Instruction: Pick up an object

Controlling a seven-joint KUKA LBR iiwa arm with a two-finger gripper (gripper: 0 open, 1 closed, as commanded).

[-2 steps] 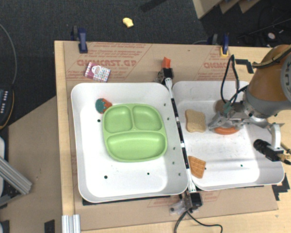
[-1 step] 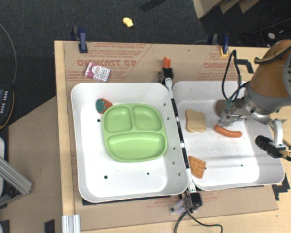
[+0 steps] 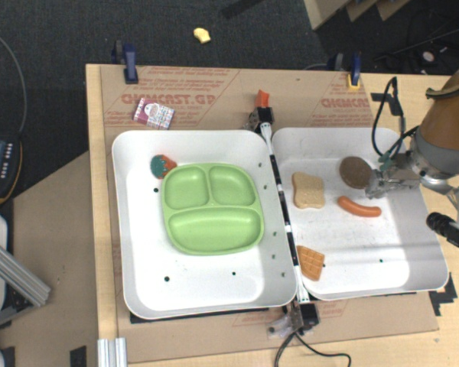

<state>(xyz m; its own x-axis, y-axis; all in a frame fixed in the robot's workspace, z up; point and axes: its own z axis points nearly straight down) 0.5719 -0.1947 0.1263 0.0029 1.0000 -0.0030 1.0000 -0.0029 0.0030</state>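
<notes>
Sausage [image 3: 359, 206] lying in right bin [image 3: 413, 277], long axis left to right; gripper [image 3: 376, 188] just above it, opening indiscernible.

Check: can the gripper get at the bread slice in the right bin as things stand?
Probably yes. The bread slice lies flat and apart from the sausage and waffle piece; the gripper is already over the same bin, with bare floor between.

A small patterned packet [image 3: 154, 113] lies on the bench; a yellow scrap [image 3: 203, 34], perhaps foam, on the floor.
</notes>
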